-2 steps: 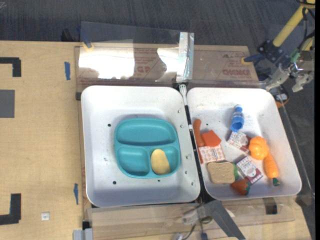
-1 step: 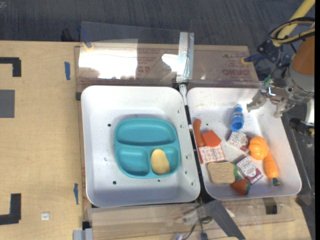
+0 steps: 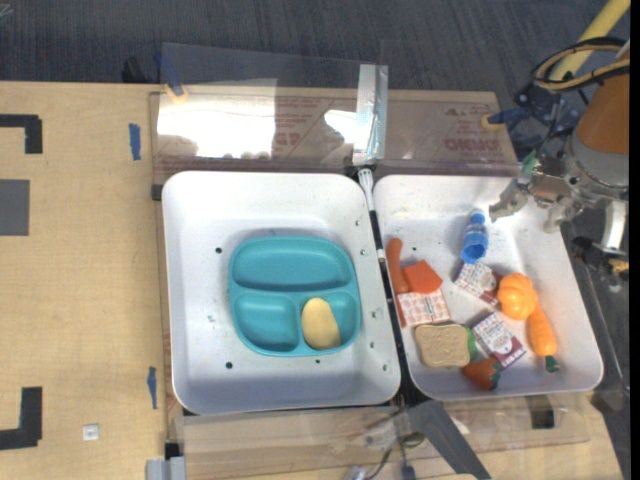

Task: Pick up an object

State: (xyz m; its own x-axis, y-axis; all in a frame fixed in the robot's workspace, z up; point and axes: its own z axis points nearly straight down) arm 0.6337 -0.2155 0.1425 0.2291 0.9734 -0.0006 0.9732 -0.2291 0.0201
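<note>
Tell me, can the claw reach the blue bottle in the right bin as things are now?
Probably yes. The claw hangs over the right bin's far corner, beside the blue bottle, which lies apart from the other items with nothing on top.

Robotics lab test cell, not a home or kitchen. Evidence: industrial arm (image 3: 605,133) with an orange band and loose yellow and black cabling (image 3: 570,63), gripper (image 3: 535,196) at the far right edge of the right bin (image 3: 585,368). Left of the gripper, two shallow white bins sit side by side on a raw plywood bench (image 3: 80,268), the left bin (image 3: 190,298) further out. Blue tape tabs (image 3: 134,140) and black corner markers (image 3: 25,133) are stuck on the plywood well to the gripper's left. Clear plastic guard panel (image 3: 260,118) stands behind the bins, grey carpet floor (image 3: 300,8) beyond it. Bin contents are toy food and a teal divided tray (image 3: 290,278) — test props.
</note>
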